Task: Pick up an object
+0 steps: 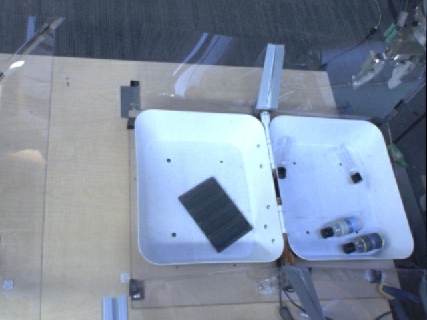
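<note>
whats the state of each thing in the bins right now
dark ribbed slab: lying flat, skewed, in the left bin
two dark-capped bottles: on their sides, side by side, near corner of the right bin
two clear vials: lying down, right bin

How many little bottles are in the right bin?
4. Two clear bottles lie up top: one by the left wall, one right of the middle. Two yellowish bottles lie near the front: one and another just below it.

A lab: 2 white bins (153,179) on a wooden bench (67,179), loose cables (387,5).
</note>
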Controlling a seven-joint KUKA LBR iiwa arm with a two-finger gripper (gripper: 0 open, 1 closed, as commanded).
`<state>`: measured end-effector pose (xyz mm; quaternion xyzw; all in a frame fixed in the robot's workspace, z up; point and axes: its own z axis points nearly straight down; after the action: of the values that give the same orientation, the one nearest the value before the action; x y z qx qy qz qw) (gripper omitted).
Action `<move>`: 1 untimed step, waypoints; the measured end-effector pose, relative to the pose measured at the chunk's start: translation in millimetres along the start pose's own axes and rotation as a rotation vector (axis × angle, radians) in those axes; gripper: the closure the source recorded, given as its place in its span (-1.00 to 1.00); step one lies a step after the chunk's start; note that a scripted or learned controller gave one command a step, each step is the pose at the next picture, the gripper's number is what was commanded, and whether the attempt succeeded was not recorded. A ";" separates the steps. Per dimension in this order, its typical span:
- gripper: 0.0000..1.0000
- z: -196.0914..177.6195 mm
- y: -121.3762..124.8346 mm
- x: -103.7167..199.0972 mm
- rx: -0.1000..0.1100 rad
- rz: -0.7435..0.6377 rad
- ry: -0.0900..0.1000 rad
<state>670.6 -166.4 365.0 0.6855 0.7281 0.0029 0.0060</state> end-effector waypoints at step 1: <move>-1.00 -72.7 -1.5 -39.1 -0.002 -0.338 -0.002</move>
<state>670.5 -205.3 437.9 0.5533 0.8330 0.0021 0.0079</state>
